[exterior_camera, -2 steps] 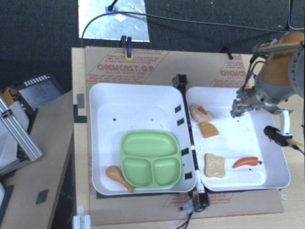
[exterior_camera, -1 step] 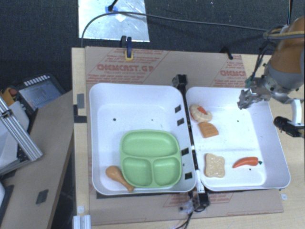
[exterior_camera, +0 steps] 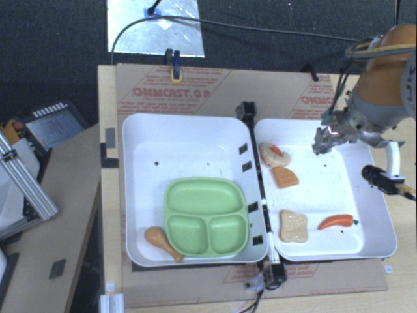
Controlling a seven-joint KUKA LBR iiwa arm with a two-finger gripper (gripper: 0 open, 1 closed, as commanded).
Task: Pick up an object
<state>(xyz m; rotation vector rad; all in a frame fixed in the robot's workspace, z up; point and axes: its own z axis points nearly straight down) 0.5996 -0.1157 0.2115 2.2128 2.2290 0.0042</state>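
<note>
In the right bin (exterior_camera: 374,204) lie a round bun-like piece with a red spot (exterior_camera: 274,154), an orange wedge (exterior_camera: 285,177), a slice of toast (exterior_camera: 294,226) and a red chili pepper (exterior_camera: 337,222). My gripper (exterior_camera: 322,142) hangs over the bin's far part, to the right of the bun-like piece and apart from it. Nothing shows between its fingers.
The left bin (exterior_camera: 143,149) bears a green divided plate (exterior_camera: 205,216) with a tan drumstick (exterior_camera: 163,241) at its lower left corner. A black divider strip (exterior_camera: 253,168) runs between the bins. Cables cross behind the bench.
</note>
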